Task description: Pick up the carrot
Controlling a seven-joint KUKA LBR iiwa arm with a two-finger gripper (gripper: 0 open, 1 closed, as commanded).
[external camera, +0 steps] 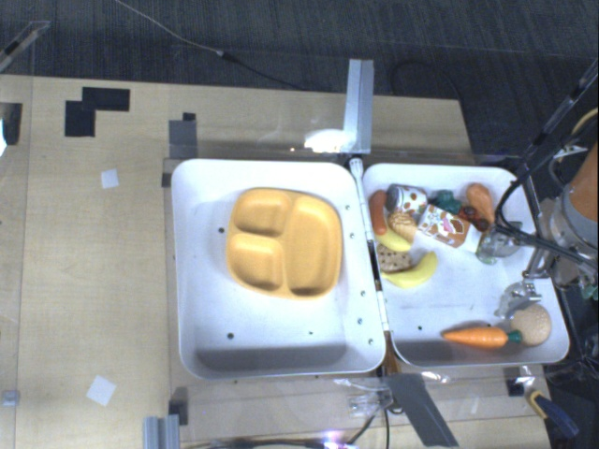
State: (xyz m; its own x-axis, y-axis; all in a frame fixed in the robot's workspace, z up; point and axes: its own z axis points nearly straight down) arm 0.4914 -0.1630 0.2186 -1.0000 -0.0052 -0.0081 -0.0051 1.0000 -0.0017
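Two shallow white bins side by side on a pale wooden tabletop (84, 279). In the left bin (201, 330), a yellow tray (284, 241) with three compartments, sitting near the middle. In the right bin (449, 293), a cluster of toy foods along the far edge: a reddish sausage (377, 211) by the left wall, a small can (406, 198), a printed red and white box (443, 225), a dark green piece (445, 198), an orange-brown oval piece (480, 199), and a clear glass (492, 243) just to the right of the box. Nearer the middle, a yellow banana (416, 272) with a brown cookie (394, 259) against it.

Carrot (475, 338) lying flat near the front edge of the right bin, orange body pointing left, green top to the right and touching or just beside a tan round ball (531, 325).

Grey arm with orange band entering from the right, pincer (520, 297) hovering low over the right side of the bin, just above and behind the carrot's green end, close to the ball. Nothing visible between its metal fingers (517, 303); how far open, cannot tell from this angle. Carrot apart from the pincer, resting on the bin floor.
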